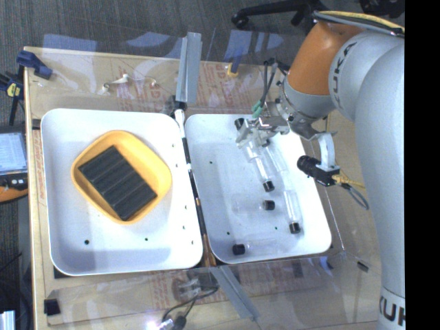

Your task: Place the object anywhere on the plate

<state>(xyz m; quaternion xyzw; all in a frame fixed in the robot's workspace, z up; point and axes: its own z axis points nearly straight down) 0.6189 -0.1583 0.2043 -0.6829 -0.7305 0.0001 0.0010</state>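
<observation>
The gripper (278, 201) hangs wide open and empty over the right bin (220, 184), so the plate (159, 165) risks staying unloaded.

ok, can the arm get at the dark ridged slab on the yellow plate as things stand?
Probably yes. The tool is over the right bin; the slab lies flat and uncovered on the plate in the left bin. Only the low bin rims lie between, nothing tall.
</observation>
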